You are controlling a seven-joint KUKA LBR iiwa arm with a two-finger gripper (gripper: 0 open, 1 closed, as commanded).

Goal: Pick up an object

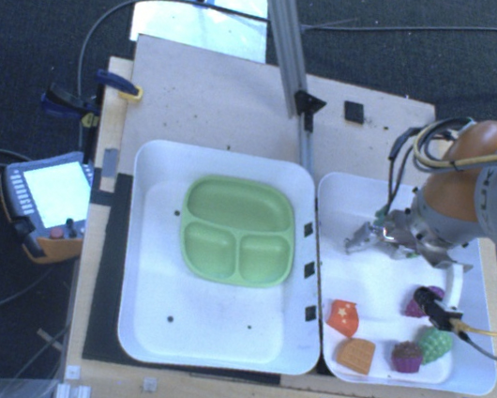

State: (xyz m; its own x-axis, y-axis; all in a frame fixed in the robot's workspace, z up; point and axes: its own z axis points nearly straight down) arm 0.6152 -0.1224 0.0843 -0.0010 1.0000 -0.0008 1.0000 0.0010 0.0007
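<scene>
Toys cluster at the lower right of the frame in the right white bin (342, 210): red block (344, 316), orange waffle piece (356, 354), purple berry (407, 357), green knobbly fruit (435, 344). Above them hangs the claw (362, 238), released, grasping nothing.

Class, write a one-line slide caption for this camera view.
KUKA arm's gripper hovers over the right bin of small toys; a green divided plate sits in the left bin.
</scene>
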